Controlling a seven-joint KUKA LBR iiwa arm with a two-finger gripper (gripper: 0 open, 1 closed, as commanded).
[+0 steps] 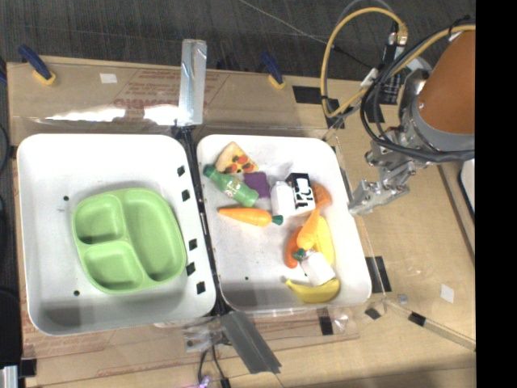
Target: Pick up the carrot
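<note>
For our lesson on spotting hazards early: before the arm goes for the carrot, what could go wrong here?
1. The hand hangs outside the right bin, so it could clip that wall going in.
2. The carrot lies near the green bottle and the milk carton; a wide descent may knock them.
3. Orange items beside the banana could be mistaken for it.

carrot (245, 215) | orange, green tip at right | lying flat | right bin, middle-left

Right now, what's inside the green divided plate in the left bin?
Nothing visible in any of the three compartments of the green plate. The carrot lies in the right bin. What's under the plate is covered.
</note>
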